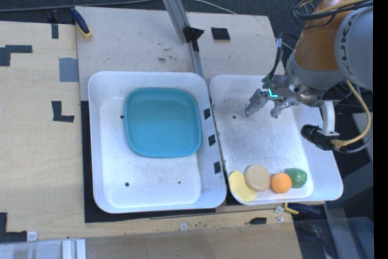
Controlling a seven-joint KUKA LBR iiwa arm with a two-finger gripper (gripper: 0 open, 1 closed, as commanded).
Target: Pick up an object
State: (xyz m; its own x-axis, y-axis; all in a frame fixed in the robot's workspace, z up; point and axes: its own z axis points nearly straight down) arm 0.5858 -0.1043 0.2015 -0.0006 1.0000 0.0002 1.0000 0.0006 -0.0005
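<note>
Gripper [268, 107] splayed wide, grasping nothing, over right bin [267, 136] far edge; orange ball [280, 182] at near edge.

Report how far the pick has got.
Done: nothing is lifted. The yellow piece, tan disc, orange ball and green item all lie at the right bin's near edge. In hand: nothing; the hand hangs open above the bin's far part, apart from them. Left: reach, grasp, lift.
</note>
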